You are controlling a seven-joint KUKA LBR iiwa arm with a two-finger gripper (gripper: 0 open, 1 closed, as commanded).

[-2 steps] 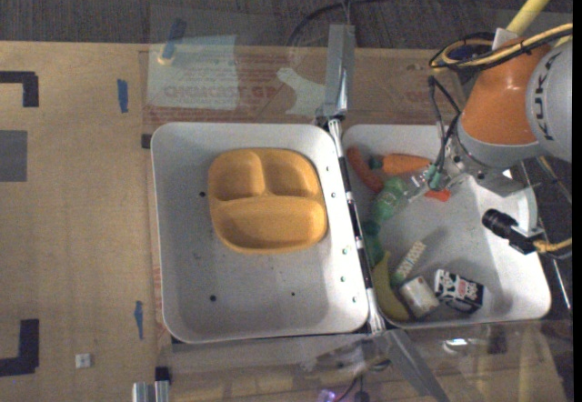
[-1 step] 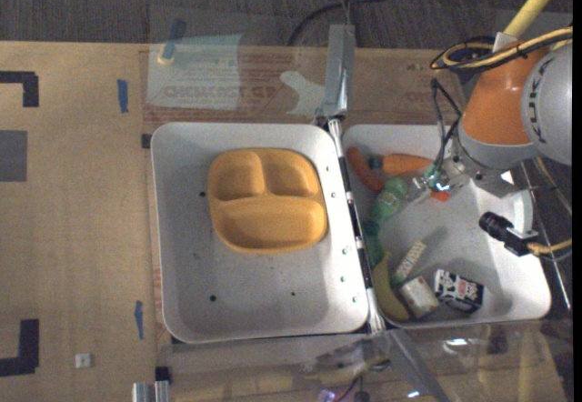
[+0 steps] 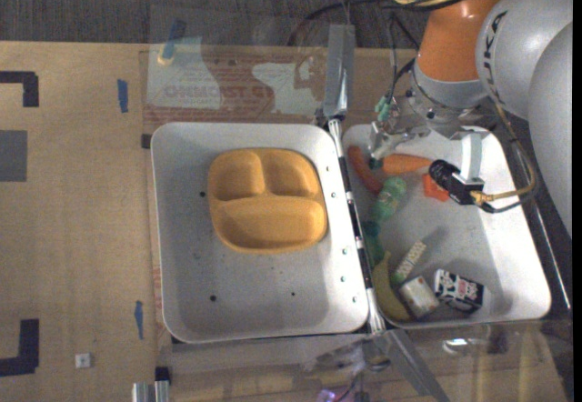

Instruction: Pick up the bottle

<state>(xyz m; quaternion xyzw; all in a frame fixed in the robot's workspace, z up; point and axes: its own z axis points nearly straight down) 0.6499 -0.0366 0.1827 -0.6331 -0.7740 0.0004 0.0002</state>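
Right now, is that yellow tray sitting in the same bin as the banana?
No, the yellow tray lies in the left bin; the banana is in the right bin.

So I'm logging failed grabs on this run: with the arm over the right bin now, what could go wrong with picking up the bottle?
1. The green bottle lies hard against the bin's left wall, so there may be little room on that side.
2. A carrot and a red piece lie right next to the bottle, under the gripper; it might close on one of them instead.
3. The bottle looks see-through, possibly hard to locate.
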